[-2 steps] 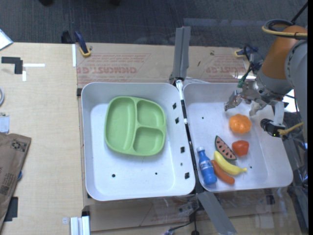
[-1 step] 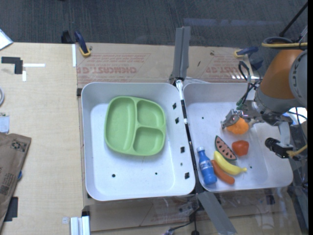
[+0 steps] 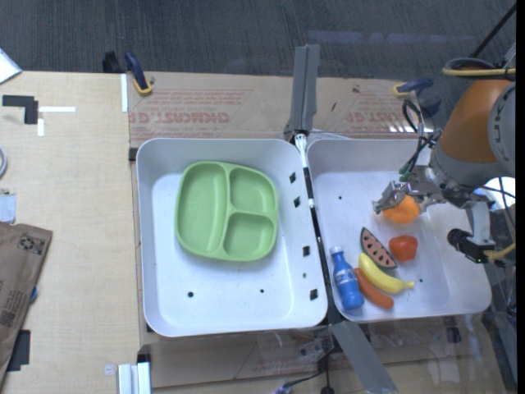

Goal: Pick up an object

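A pale wooden bench (image 3: 66, 179) runs along the left, carrying a torn brown cardboard piece (image 3: 18, 277) with a recycling mark, and dark carpet (image 3: 205, 15) fills the top of the view. Under the bins lies a flattened cardboard sheet (image 3: 213, 105) printed with red lettering that reads upside down and is too faint to make out. The left bin (image 3: 156, 245) holds a green divided plate (image 3: 227, 212) with three compartments, set slightly tilted toward the upper part of the bin. A grey divider post (image 3: 305, 80) stands between the two bins. In the right bin (image 3: 328, 187), near its lower left, a blue bottle (image 3: 346, 281) with a white cap lies with its long axis running from upper left to lower right, cap toward the upper left. Just beside it lie an orange carrot-like piece (image 3: 376, 294), a yellow banana (image 3: 384, 276) and a watermelon slice (image 3: 377, 247), all angled much the same way. A red tomato-like piece (image 3: 403, 247) sits just right of the slice. Above it, the gripper (image 3: 397, 201) pinches an orange fruit (image 3: 403, 211) between its fingers, in the upper middle of the right bin, with the orange-banded arm (image 3: 476, 125) entering from the right.
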Available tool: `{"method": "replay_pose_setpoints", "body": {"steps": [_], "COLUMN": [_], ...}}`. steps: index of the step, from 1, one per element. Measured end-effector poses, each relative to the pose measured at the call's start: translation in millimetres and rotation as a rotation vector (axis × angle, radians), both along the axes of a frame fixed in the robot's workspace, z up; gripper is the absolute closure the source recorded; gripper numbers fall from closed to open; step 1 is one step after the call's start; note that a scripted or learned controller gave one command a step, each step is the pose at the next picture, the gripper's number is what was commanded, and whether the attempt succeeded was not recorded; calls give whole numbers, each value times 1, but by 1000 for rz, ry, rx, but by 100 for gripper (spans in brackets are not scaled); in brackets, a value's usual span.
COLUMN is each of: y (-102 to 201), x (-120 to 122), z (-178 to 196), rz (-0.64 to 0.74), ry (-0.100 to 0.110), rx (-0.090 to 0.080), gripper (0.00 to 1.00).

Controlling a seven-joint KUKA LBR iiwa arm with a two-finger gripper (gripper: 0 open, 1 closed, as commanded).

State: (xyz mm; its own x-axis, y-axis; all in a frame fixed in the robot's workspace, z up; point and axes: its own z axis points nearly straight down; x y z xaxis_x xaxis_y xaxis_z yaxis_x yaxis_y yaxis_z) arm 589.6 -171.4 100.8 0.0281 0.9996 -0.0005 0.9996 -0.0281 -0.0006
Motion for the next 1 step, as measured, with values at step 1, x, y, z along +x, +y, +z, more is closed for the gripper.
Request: {"method": "replay_pose_setpoints", "body": {"steps": [1], "y": [52], "x": [57], "z": [120], "rz": [74], "ry": [0], "rx": [-1], "gripper": [100]}}
